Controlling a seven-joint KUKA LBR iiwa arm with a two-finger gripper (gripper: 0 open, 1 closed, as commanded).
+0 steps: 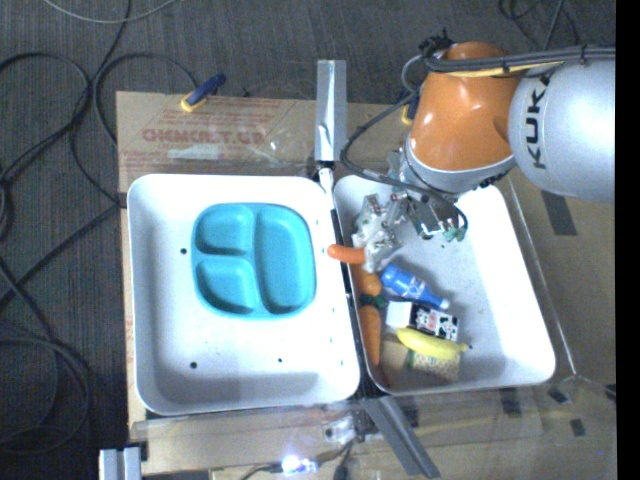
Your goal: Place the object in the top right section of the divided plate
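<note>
A blue divided plate lies in the left bin; its large section is on the right and two smaller ones are on the left. My gripper hangs low over the left side of the right bin, below the orange wrist band. A small orange carrot-like piece pokes out to the left just under the gripper, over the wall between the bins. Whether the gripper holds it is hidden by the gripper body.
Under and in front of the gripper, the right bin holds a blue bottle, a long carrot along the left wall, a banana, a small printed box and a brown item. A metal rail runs between the bins.
</note>
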